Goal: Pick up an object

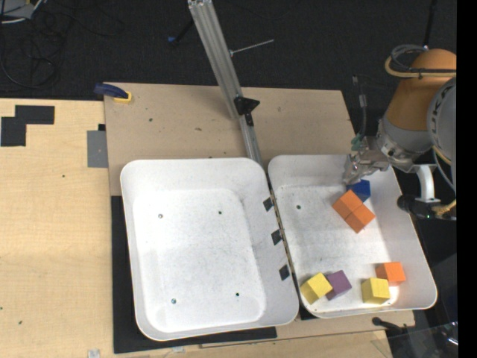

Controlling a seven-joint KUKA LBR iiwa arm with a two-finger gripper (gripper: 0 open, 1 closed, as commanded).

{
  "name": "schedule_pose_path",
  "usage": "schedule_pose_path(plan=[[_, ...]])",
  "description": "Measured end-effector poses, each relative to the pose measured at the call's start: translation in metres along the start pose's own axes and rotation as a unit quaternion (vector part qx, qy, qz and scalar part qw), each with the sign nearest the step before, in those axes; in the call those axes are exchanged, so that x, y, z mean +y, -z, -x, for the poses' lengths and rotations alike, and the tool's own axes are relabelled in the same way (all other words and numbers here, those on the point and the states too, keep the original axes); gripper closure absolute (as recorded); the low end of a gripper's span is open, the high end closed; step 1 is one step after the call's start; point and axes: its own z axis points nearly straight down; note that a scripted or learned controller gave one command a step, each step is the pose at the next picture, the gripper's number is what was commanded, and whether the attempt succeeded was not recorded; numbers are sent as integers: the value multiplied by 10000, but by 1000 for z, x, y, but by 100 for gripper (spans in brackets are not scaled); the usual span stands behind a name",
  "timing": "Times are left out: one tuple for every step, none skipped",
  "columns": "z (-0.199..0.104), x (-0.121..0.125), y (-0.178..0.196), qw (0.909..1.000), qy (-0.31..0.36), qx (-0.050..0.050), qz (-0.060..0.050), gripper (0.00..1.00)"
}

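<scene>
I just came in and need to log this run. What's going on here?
A robot arm reaches in from the right, with its gripper low over the far end of the right bin, right by a blue block and an orange block. Nothing looks lifted yet. Near the front of that bin lie two yellow blocks, a purple block and a smaller orange block.

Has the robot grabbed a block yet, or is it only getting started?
Not yet, as far as the picture shows. Done: the gripper has reached the right bin, just above the blue block beside the orange block. In hand: nothing visibly held. Left: gripping a block and lifting it.
</scene>
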Motion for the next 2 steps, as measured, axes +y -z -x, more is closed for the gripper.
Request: schedule_pose_path(plan=[[-2,2,43,10000,-6,8,-3,100],[4,2,89,10000,-25,4,2,100]])
